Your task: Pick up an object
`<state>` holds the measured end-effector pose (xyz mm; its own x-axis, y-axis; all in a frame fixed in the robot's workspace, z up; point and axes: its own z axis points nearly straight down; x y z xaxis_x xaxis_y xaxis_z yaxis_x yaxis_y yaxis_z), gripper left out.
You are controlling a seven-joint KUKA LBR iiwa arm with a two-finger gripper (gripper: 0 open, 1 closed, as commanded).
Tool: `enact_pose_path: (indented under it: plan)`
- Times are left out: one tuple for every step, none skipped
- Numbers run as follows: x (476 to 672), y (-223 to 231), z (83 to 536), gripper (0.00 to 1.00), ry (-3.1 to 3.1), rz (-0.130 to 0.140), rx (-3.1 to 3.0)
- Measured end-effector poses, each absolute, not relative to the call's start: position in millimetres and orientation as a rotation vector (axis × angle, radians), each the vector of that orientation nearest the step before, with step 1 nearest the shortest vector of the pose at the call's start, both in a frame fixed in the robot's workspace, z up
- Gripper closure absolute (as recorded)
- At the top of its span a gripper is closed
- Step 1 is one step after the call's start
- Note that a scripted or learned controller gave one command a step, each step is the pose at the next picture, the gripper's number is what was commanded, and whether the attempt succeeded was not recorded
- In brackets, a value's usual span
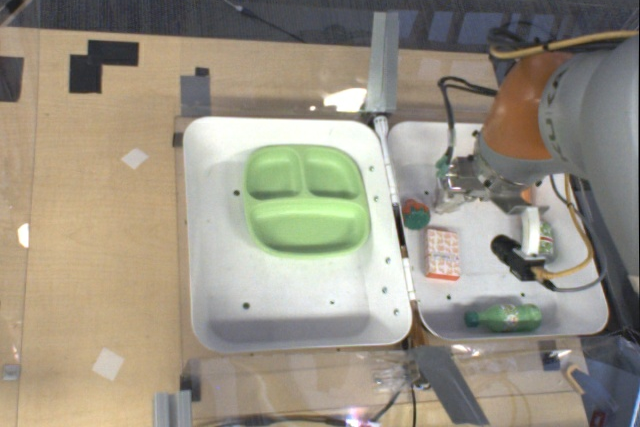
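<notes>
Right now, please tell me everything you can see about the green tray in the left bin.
The green tray is a light green divided plate, plastic by its look, with rounded corners. It has three compartments: two small ones side by side on the far side and one wide one on the near side. All three look empty. It lies flat and upright, a little turned, near the middle of the left bin, resting on the bin's white floor. It stands apart from the bin's walls.

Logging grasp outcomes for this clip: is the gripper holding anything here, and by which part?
It cannot be told. The gripper hangs over the right bin, its fingertips hidden from above, and nothing shows between them.
</notes>
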<state>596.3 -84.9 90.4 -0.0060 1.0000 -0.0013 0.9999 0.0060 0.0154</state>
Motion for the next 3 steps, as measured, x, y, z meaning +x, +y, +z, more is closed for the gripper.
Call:
enact_pose_path:
  plan:
    - [502.0,-143.5,91.4,1.0,2.21,0.008,2.213]
    - [520.9,-97.9,92.3,1.0,2.207,0.015,2.207]
    - [494.1,-86.4,92.3,1.0,2.207,0.022,2.204]
